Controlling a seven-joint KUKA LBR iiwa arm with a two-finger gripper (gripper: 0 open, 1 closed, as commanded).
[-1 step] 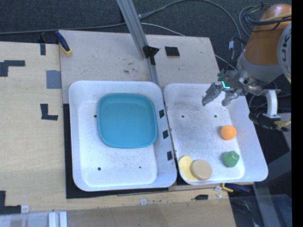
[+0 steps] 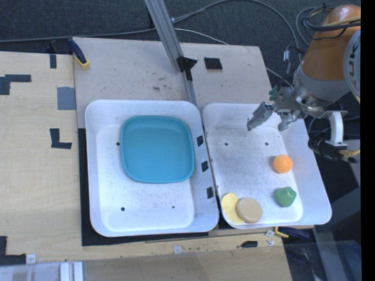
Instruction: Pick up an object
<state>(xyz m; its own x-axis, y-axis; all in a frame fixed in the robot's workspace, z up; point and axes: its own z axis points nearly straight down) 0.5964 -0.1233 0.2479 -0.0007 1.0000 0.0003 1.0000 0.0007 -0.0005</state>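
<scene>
Camera view, fixed overhead, looking down at a slant. Two shallow white bins sit side by side on the bench.

Left bin (image 2: 102, 174): holds one turquoise square plate (image 2: 157, 148) with rounded corners, lying flat in the upper middle of the bin. Surface smooth, slightly glossy.

Right bin (image 2: 234, 151): floor looks scuffed and speckled with grey. Four small objects, all in the lower half:
- orange ball (image 2: 282, 164), round, matte, near the right wall, standing apart from the rest.
- green object (image 2: 285, 196), small, rounded and lumpy, just below the orange ball, not touching it.
- tan disc (image 2: 249, 209), round and flat-topped, in the lower left corner area.
- yellow piece (image 2: 229, 206), flat and pale, lying under or against the left side of the tan disc; the two overlap as seen from here.

Arm: enters from the right, orange band visible above the wrist. Gripper (image 2: 269, 120) sits over the upper right part of the right bin, well apart from all four objects. The two grey fingers (image 2: 258, 117) point down and to the left; they look spread, with a gap between them and nothing in that gap.

A slanted metal post (image 2: 170, 37) rises from the bench behind the bins.
</scene>
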